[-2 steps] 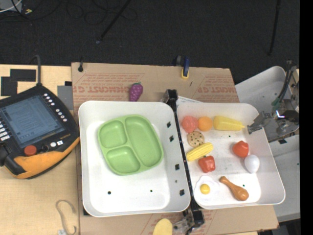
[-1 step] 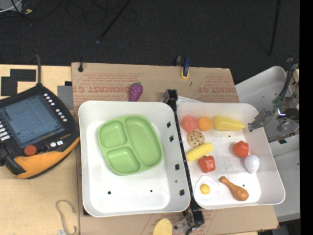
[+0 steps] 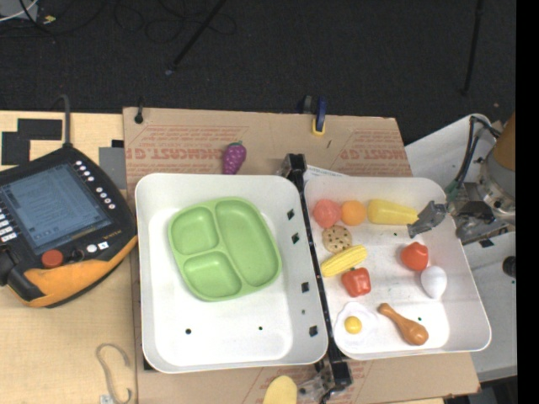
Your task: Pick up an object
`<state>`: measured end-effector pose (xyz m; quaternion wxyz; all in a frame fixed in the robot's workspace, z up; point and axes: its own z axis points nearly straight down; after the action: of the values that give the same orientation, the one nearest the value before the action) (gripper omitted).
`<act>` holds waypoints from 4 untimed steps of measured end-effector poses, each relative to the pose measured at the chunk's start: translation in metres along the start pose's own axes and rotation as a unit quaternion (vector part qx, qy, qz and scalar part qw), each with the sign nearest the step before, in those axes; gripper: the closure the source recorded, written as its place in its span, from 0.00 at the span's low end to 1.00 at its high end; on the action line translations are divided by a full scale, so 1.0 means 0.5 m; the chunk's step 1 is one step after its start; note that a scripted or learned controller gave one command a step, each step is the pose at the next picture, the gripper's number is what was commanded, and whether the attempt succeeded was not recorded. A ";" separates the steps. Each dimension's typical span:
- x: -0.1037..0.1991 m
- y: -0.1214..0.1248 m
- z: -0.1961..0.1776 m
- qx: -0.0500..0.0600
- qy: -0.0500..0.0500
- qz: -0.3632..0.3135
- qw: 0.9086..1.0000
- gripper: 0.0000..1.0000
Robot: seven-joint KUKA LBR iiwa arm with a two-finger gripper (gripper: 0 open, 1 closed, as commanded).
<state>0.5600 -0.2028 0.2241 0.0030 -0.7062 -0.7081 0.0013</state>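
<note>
Your jaws (image 3: 446,217) sit at the right bin's (image 3: 477,310) upper right rim, reaching in from the right; you cannot tell from this view whether they are apart or together, and nothing shows between them. Just left of them lies the yellow pepper (image 3: 391,212), with the orange ball (image 3: 354,213) and the pinkish peach (image 3: 327,214) beside it along the back of the bin. Below those you have the cookie (image 3: 337,239), the corn cob (image 3: 344,260), the red pepper (image 3: 356,282), the tomato (image 3: 413,256), the white egg (image 3: 434,281), the fried egg (image 3: 354,321) and the drumstick (image 3: 402,324). The left bin (image 3: 160,310) holds a green divided plate (image 3: 224,248).
</note>
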 end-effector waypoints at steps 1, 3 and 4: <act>0.014 -0.015 0.122 0.001 0.000 0.000 1.000 0.00; 0.017 -0.011 0.275 -0.001 0.000 0.002 1.000 0.00; 0.014 -0.012 0.253 -0.002 0.000 0.005 1.000 1.00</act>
<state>0.5532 -0.1956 0.0977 0.0017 -0.7095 -0.7047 0.0005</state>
